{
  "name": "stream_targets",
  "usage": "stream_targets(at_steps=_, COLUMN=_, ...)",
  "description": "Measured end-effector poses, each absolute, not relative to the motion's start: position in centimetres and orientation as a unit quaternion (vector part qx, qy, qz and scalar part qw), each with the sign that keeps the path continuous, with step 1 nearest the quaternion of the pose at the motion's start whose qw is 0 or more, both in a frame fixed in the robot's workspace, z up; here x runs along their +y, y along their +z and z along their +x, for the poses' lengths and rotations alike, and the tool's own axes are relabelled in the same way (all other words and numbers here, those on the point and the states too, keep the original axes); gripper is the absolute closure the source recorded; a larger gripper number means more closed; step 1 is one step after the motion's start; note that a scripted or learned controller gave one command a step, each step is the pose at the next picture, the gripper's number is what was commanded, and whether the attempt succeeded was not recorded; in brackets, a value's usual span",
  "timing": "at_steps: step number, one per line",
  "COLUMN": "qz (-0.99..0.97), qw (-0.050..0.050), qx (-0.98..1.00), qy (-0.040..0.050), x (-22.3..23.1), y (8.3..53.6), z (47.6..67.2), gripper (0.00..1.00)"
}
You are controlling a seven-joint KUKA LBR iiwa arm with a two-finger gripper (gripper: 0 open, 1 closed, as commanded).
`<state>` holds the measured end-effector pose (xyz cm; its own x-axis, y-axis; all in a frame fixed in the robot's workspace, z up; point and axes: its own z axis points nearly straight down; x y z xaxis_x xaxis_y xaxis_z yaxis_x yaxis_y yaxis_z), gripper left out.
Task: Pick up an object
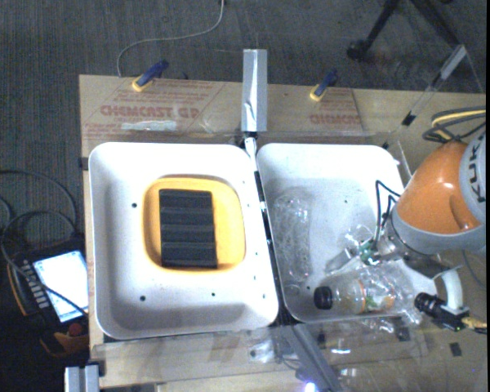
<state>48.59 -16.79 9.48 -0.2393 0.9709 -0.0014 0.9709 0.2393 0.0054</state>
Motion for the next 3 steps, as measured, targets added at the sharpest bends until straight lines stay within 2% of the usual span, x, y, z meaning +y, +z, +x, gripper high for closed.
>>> stream_targets(at_steps=1, qz=0.703, qw=0.005, qx=0.711, qy=0.003, x=-19.7, y=9.1, z=55.8, gripper=0.0)
stream_targets(at_steps=2, qz=0.715, qw=-0.004, qx=0.699, qy=-0.0006, x=-20.4, y=9.1, z=67.0, gripper=0.0)
stream_targets(at_steps=3, qz=0.686, qw=0.001, qx=0.728, qy=-0.002, x=-19.8, y=20.0, z=60.5, gripper=0.0)
